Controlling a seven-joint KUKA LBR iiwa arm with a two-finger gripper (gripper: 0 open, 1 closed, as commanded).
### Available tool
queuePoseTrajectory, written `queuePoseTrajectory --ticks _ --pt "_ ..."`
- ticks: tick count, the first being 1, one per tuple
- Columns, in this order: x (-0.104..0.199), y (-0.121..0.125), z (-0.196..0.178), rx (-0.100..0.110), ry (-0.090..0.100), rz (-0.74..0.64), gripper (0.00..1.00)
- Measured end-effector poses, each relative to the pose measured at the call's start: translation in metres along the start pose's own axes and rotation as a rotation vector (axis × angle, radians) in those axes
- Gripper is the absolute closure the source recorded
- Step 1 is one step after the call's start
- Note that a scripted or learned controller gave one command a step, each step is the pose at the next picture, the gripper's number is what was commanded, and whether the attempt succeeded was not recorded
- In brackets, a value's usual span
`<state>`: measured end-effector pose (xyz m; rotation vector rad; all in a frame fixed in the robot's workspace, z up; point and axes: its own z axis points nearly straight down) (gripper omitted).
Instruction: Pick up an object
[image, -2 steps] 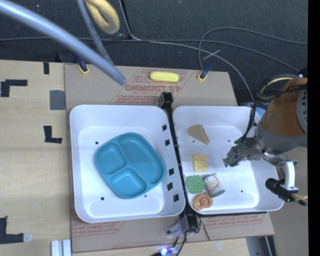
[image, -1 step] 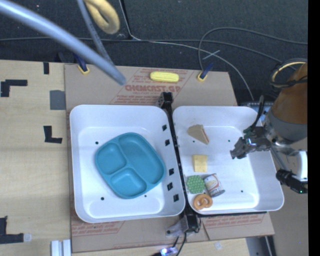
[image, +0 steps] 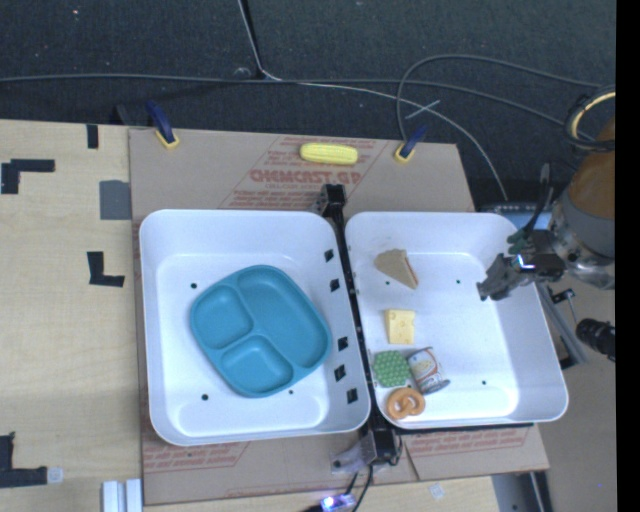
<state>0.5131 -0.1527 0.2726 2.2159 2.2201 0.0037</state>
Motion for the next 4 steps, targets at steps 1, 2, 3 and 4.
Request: queuePoseTrajectory --ticks 1,2,3,4 --pt "0.051 0.015 0.001 0.005 0.003 -0.004 1.00" --pt "0.095 0.020 0.004 0.006 0.002 -0.003 1.00" --pt "0.152 0.029 0.006 0.007 0.003 -0.005 1.00" --pt "0.212 0.038 0.026 0.009 0.002 -0.005 1.00"
